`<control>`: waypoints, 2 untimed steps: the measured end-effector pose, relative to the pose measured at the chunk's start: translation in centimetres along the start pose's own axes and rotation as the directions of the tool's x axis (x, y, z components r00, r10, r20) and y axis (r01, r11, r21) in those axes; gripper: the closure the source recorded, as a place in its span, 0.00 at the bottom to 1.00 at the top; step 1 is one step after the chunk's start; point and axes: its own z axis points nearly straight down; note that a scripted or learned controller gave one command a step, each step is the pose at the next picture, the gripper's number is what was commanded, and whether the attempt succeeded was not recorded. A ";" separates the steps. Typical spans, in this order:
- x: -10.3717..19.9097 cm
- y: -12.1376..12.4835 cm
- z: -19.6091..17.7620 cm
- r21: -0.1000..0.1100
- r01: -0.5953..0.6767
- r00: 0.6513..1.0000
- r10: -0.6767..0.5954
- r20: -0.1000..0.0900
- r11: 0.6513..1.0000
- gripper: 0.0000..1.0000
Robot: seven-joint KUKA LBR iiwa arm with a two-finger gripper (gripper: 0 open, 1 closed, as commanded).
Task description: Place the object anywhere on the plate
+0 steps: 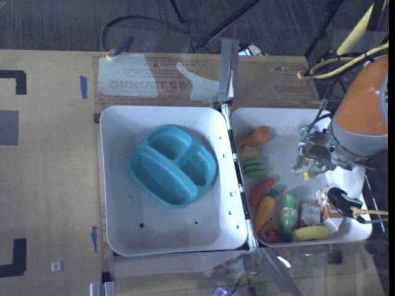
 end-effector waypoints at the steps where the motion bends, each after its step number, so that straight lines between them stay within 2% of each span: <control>1: 4.3 -4.2 -0.8 -0.001 0.216 0.976 -0.216 0.000 0.976 1.00; 2: 11.6 -4.7 -0.7 -0.004 0.334 0.942 -0.334 0.003 0.942 1.00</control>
